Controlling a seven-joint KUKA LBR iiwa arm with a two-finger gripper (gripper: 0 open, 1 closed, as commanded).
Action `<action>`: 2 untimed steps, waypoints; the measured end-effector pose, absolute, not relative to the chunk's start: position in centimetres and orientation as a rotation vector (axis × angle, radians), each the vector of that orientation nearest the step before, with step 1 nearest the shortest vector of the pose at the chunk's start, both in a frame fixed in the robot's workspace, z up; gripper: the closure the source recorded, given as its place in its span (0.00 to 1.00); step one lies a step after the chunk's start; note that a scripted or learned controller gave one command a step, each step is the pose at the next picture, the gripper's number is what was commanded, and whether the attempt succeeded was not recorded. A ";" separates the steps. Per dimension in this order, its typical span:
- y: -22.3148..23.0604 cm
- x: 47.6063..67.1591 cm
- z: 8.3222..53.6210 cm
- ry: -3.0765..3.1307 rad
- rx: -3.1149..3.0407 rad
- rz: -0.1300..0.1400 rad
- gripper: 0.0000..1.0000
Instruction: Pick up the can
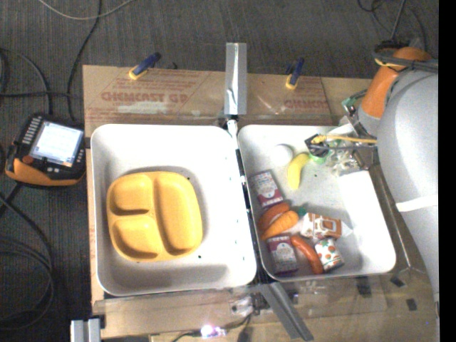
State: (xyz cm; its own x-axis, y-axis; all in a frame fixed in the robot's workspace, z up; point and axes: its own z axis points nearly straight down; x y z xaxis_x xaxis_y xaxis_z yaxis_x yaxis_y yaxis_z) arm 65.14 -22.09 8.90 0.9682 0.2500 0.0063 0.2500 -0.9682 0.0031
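Your worktop (178,95) carries two white bins side by side, and the grey arm (413,141) comes in over the far right corner of the right bin (363,212). The left bin (100,191) holds a yellow divided plate (153,214), so you can ignore that side.

The hand (340,154) hangs over the back of the right bin, just beside a banana (297,169). You cannot tell from here whether it is open or closed, and nothing shows in its grip.

The food is piled toward the near half of that bin. There are carrots (279,221) in the middle, a small carton (324,226) to their right, and a red sausage (306,254) below them.

What I take for the can (329,254) lies at the near right of the pile. It touches the sausage on one side and sits just under the carton, well apart from the hand. It is a small, stubby cylinder, white with red and green print, and it seems to be lying tilted rather than standing.

Expect it to be light, stiff and smooth. It won't crush, but it will probably roll or skid if you nudge it. Take it across the round body at mid-length. Come in from the open side toward the bin wall, since its neighbours crowd the other flank.
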 end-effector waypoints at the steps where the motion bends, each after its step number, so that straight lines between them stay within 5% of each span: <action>1: -20.3 65.8 23.5 0.324 3.124 -0.010 1.00; 2: -20.3 65.7 23.4 0.324 3.124 -0.013 0.00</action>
